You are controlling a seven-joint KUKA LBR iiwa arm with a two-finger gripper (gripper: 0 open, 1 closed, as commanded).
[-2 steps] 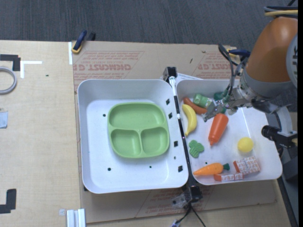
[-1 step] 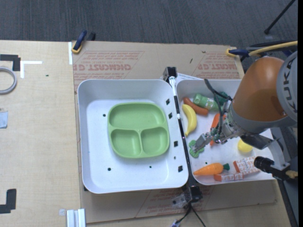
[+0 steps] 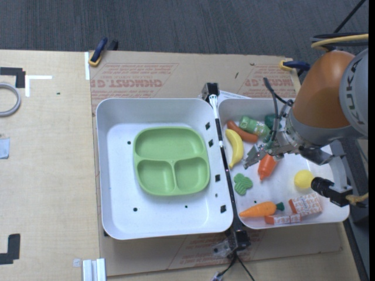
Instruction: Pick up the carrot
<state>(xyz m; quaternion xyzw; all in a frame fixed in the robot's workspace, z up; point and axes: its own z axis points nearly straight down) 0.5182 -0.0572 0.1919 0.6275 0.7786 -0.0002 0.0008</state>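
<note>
I count two white bins: the left bin (image 3: 111, 174) and the right bin (image 3: 328, 215). In the left one I see one green divided plate (image 3: 171, 160), with three compartments. In the right one, around my gripper (image 3: 258, 156), I count two carrots: one long carrot (image 3: 258, 209) lying near the front wall, and one stubby carrot (image 3: 266, 166) just by my fingertips. There is one banana (image 3: 235, 147), one lemon (image 3: 303, 179), one green leafy piece (image 3: 243, 184), one red sausage-like piece (image 3: 242, 131), one green bottle (image 3: 253, 124), and one printed carton (image 3: 304, 205).
</note>
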